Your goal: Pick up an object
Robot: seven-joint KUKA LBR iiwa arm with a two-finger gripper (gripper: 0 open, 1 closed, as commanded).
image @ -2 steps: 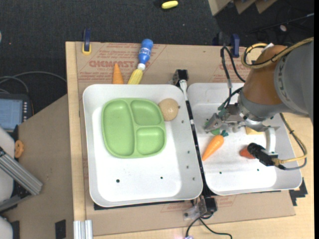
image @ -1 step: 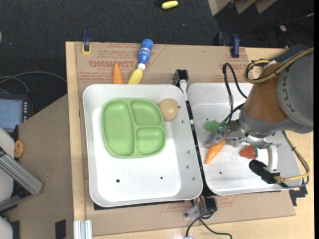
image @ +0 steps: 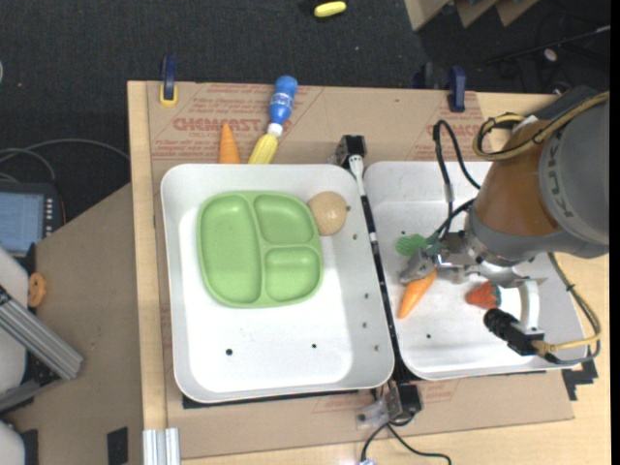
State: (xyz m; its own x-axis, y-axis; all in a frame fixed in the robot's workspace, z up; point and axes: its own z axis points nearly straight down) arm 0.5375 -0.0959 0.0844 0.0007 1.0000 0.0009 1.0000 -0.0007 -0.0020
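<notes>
The worktop (image: 145, 260) carries two shallow white bins side by side. The left bin (image: 281, 356) holds a green divided plate (image: 260, 248) in its upper half, and a tan ball (image: 328, 211) touches the plate's rim at about two o'clock. The lower half of this bin is bare white.

In the right bin (image: 455, 356) a toy carrot (image: 415, 294) lies tilted, its point aimed toward seven o'clock, near the bin's left wall. Just above it, at about twelve o'clock from the carrot, sits a small green leafy piece (image: 411, 244). At three o'clock from the carrot a red object (image: 481, 295) lies partly under the arm.

The arm (image: 572, 187) comes in from three o'clock, its orange band over the right bin. The gripper (image: 438, 260) hangs low just above the carrot's thick end, between the green piece and the carrot; whether it touches either I cannot tell. Whether the fingers are released or clenched cannot be told from here, as the wrist and cables hide them.

Beyond the bins at twelve o'clock lie an orange cone-shaped toy (image: 228, 145) and a blue and yellow brush (image: 275, 116) on the cardboard. A yellow object (image: 330, 9) lies on the dark floor further up
</notes>
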